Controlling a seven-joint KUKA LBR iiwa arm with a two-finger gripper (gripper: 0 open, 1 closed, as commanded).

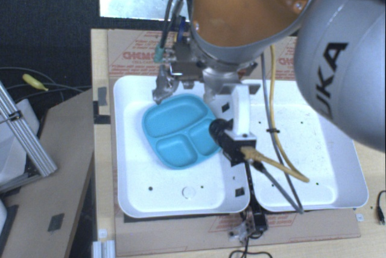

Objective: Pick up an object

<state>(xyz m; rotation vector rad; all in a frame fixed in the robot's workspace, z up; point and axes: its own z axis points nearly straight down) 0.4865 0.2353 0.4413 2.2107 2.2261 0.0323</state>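
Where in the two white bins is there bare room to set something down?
The left bin is bare along its front, below the blue divided tray. The right bin is bare on its outer floor, beyond the yellow cable. It is crowded at the back of the left bin, where the claw meets the tray.

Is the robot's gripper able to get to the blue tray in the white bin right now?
Probably yes. The gripper hangs right over the far edge of the blue tray, which lies alone in the left bin. Nothing sits on the tray or blocks the way down.
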